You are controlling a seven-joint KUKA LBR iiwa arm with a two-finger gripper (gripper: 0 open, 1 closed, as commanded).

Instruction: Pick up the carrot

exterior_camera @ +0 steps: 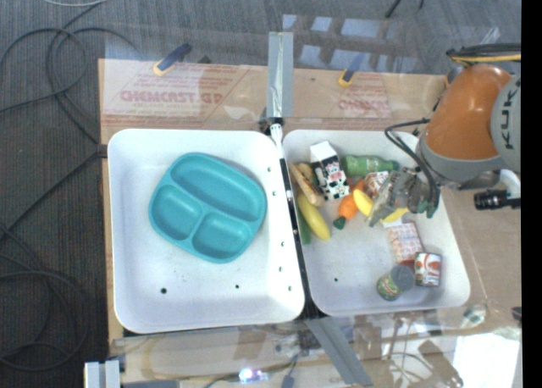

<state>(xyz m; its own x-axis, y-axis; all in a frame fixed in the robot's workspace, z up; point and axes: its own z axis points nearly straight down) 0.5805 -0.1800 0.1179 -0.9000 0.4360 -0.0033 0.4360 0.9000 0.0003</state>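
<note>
Two bins on the bench; all the clutter is in the right bin (356,289). The left bin (135,285) has just a teal divided plate (208,206).

Carrot (347,207) is mid-pile in the right bin: small orange body, green top pointing down-left. It's touching or nearly touching a yellow lemon-ish piece (362,201) on its right, and the banana (313,218) lies just to its left. A green bottle (369,164) and a black-and-white toy (330,174) sit just above.

Risks as I see them:
- Crowded neighbours: fingers coming down either side of the carrot will likely hit the lemon or banana, so it either grabs the wrong item or shoves the carrot away.
- Carrot is small and tapered, could squirt out when the jaws squeeze.
- Cans (428,268) and a packet (404,240) sit below the gripper; arm sweep could knock them.

Arm pose: comes in from the right, orange band over the bin's right edge, wrist angled down-left. Gripper (388,208) is low, just right of the lemon, near the carrot but not on it. Fingers look slightly apart, nothing visibly between them.
</note>
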